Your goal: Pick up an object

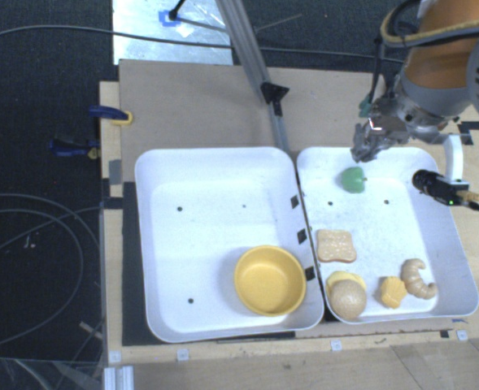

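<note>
White and shallow, the left plastic bin (182,177) holds one round yellow bowl (270,279) near its bottom right corner. The right white bin (434,218), touching it along the middle, holds more things: a small round green piece (353,179) near the top, a tan slice of toast (335,246) lower down by the left wall, a pale round bun (346,296) in the bottom left corner, a small yellow chunk (392,292) beside it, and a curved tan croissant (418,279) to the right. The grey arm's gripper (367,149) hangs just above the green piece, near the bin's top rim. I cannot tell how its tips stand, and nothing shows between them.
</note>
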Robot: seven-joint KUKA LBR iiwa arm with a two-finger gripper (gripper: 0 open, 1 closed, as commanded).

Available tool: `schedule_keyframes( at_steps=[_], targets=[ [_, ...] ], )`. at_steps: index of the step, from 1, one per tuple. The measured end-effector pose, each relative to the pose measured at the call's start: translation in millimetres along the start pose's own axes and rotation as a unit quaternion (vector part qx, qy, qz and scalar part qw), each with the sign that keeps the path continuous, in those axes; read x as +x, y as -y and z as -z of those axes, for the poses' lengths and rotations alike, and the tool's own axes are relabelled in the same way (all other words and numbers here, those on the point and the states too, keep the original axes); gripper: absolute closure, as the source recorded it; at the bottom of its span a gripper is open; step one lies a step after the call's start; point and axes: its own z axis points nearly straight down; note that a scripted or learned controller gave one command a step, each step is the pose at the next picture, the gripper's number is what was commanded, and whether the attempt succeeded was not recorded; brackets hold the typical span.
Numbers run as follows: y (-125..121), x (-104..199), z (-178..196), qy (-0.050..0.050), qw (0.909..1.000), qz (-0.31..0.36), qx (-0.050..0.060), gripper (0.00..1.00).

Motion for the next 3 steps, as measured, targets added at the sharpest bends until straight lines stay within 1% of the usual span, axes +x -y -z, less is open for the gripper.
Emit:
schedule_keyframes(
  at_steps=[1,3],
  targets=[
    [24,45,-10,0.000,1.0000,0.000,0.001,1.00],
    [59,148,-48,0.000,1.0000,0.000,0.002,1.00]
  ],
)
